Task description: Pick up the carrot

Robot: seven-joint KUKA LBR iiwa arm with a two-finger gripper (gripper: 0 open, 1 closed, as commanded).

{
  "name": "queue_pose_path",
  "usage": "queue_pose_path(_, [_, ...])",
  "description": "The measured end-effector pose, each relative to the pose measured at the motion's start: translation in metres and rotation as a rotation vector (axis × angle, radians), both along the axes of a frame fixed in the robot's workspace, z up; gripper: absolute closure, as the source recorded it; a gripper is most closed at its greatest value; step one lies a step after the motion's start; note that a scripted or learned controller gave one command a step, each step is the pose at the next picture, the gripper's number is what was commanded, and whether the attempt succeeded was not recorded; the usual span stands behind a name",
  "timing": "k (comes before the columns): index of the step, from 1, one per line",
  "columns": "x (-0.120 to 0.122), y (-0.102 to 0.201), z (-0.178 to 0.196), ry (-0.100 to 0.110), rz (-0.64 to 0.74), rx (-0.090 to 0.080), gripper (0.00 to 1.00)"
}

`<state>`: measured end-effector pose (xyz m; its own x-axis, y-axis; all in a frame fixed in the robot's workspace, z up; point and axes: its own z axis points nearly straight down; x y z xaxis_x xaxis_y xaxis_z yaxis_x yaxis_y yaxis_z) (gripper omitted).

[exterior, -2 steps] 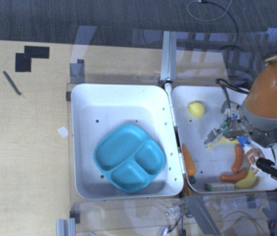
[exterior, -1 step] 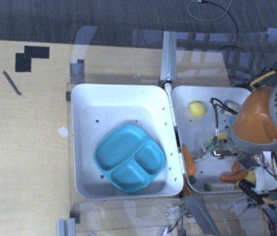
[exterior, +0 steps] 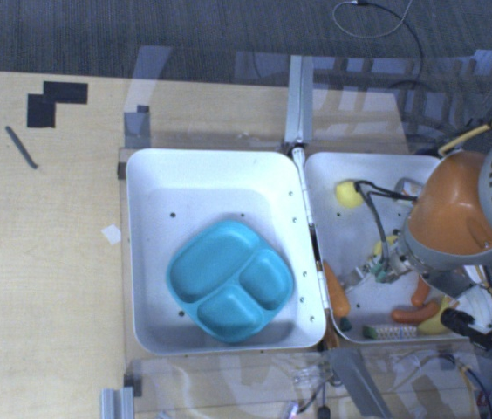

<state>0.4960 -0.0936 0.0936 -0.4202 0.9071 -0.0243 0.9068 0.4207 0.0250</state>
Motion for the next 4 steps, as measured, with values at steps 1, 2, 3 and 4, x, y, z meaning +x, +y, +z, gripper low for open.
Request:
queue_pose_path(1, [0.000,0.005,0.010,0.005,0.006,0.009,1.00])
queue_pose_path(2, [-0.008,0.023,0.092,0.027,-0.041,0.012,1.00])
queue_pose_path(3, [-0.007,-0.011,0.236,0.024,0.155,0.007,1.00])
queue_pose_path(4, [-0.008,0.072,0.092,0.031,0.171,0.009,1.00])
